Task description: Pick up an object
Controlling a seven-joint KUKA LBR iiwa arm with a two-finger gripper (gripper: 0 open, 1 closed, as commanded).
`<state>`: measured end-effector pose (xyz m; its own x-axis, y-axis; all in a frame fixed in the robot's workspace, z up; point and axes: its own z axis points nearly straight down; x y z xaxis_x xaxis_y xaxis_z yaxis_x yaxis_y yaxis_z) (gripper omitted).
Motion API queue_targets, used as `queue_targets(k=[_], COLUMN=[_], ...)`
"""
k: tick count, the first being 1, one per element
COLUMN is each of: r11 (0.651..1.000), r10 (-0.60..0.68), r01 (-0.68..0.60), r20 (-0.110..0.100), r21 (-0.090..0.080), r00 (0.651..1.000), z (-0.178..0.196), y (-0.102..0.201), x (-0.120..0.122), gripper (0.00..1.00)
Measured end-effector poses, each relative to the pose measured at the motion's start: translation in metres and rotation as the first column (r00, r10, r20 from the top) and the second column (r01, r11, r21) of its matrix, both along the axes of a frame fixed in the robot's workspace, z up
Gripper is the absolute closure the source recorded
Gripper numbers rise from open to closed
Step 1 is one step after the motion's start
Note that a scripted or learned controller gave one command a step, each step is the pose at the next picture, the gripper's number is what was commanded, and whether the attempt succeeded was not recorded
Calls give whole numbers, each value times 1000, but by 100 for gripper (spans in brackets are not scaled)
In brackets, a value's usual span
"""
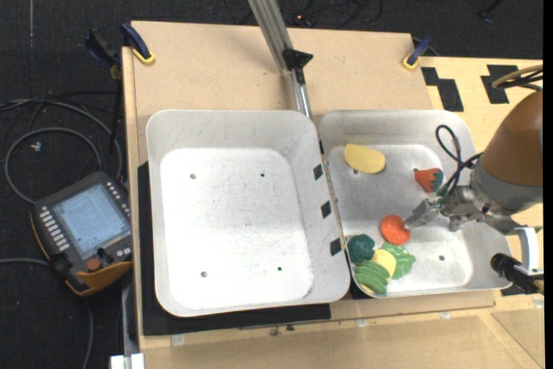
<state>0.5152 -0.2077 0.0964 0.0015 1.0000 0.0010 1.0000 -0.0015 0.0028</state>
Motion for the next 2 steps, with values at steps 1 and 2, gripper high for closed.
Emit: queue_targets(k=[1, 2], r11=[1000, 1000], r10=[1, 5], r01=[-1, -5], r20=[4, 4], r21=[-2, -4], r00=[1000, 1000], z=[12, 72], y=[0, 7], x=[1, 5], gripper=[100, 100])
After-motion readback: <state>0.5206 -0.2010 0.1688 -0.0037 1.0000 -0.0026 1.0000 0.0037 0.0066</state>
